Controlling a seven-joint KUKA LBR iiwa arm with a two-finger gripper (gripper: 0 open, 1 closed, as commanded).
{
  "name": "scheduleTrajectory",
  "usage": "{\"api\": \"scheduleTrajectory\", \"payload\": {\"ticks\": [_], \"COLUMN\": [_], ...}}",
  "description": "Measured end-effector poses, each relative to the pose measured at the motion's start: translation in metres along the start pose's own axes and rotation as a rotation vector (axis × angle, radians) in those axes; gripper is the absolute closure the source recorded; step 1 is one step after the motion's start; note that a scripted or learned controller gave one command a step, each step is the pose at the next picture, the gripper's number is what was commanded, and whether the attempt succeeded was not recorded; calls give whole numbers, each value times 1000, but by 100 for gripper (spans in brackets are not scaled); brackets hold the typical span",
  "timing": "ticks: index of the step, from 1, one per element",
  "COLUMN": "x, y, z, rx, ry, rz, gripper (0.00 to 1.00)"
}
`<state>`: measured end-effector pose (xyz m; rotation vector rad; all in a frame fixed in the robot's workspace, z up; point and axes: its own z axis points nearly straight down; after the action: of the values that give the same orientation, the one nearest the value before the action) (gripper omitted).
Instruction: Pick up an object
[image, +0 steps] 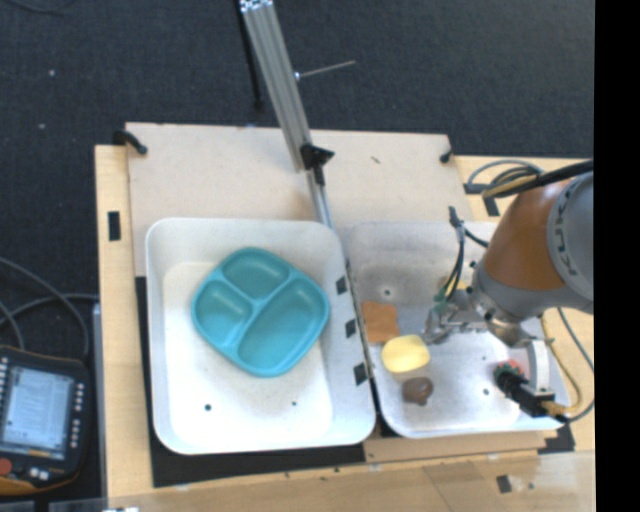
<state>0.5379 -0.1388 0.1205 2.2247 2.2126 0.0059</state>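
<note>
We see a pale wooden tabletop (115, 300) over dark carpet, carrying two white bins. The left bin (165, 410) holds a teal divided plate (261, 311) at its middle. In the right bin (465, 410), toward its left side, lie a brown square block (380, 322), a yellow lemon-like object (405, 354) just below it, and a small dark brown lump (418, 390) lower still. The tool (440, 325) hovers just right of the yellow object; we cannot tell whether it is spread or closed.
</note>
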Motion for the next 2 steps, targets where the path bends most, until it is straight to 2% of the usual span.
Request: {"api": "scheduleTrajectory", "payload": {"ticks": [2], "x": [8], "y": [14], "z": [-115], "rx": [-2], "ry": [-1], "rz": [-10], "gripper": [100]}}
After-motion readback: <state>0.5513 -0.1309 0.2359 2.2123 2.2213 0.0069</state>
